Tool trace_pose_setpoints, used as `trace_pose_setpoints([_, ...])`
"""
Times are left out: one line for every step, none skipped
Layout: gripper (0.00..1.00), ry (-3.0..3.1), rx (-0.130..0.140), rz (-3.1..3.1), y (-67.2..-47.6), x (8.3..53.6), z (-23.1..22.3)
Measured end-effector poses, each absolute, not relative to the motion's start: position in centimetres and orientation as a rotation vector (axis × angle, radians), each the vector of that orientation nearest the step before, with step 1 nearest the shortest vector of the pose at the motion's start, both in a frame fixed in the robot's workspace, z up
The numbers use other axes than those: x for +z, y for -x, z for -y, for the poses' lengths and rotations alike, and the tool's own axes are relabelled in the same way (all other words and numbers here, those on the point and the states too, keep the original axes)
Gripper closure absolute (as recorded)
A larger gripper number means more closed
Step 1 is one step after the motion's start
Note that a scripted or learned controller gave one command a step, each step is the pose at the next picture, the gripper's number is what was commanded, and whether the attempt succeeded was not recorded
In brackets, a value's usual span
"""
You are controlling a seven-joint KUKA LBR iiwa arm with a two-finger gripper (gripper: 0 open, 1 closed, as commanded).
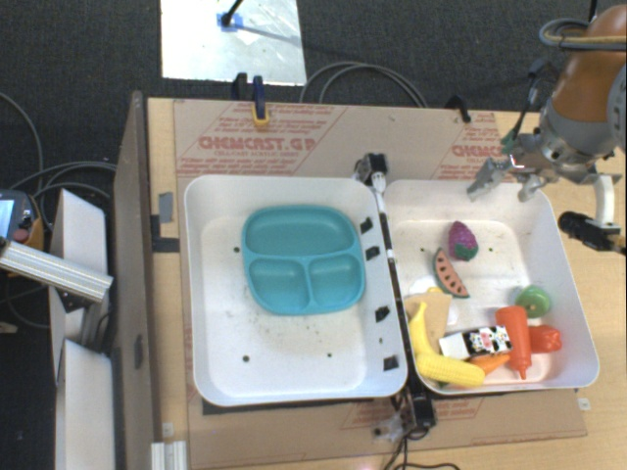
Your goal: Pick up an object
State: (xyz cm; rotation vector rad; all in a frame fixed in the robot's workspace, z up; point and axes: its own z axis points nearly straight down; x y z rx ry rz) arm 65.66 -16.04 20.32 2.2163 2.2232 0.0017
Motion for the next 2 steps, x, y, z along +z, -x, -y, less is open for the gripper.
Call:
trace_pose_setpoints([0.0, -2.221, -0.004, -2.23, -62.6, 7.8, 13.0])
trace_pose_setpoints([1.0, -2.214, 0.005, -2.223, -63.0, 9.6, 13.2])
